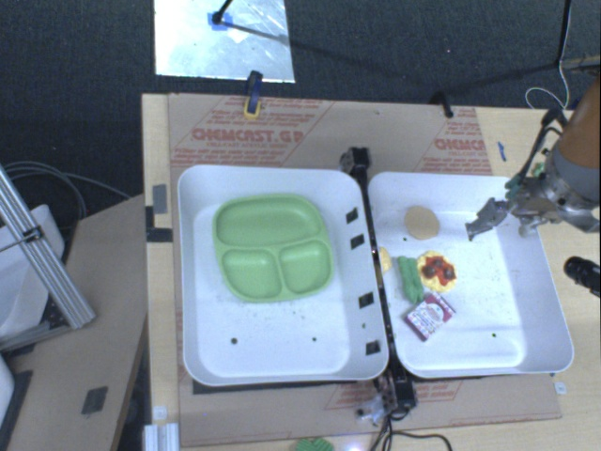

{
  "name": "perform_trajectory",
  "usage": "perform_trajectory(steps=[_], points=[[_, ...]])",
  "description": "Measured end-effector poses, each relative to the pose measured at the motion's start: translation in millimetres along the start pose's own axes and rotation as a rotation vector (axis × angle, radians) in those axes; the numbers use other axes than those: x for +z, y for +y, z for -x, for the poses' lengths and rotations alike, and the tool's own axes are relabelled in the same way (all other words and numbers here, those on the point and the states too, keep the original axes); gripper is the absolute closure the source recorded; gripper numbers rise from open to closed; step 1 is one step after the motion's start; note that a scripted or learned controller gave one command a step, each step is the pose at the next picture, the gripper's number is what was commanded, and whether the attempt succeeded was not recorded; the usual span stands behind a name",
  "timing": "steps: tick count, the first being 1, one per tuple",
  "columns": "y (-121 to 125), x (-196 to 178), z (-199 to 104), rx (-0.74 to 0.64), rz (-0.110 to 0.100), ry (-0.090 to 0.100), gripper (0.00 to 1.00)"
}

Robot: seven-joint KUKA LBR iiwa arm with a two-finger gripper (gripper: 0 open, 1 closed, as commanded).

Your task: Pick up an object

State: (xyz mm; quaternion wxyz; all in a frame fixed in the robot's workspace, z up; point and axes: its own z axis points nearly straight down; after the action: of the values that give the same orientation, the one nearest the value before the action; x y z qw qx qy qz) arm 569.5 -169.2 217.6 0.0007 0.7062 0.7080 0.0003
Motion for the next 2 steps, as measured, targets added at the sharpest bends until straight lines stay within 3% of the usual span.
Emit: perform_trajectory(steps=[1,2], points=[[-7,118,-16,0.002,0.011,-0.003,0.0],[-28,128,-70,-0.001,0.016,-0.005,0.0]])
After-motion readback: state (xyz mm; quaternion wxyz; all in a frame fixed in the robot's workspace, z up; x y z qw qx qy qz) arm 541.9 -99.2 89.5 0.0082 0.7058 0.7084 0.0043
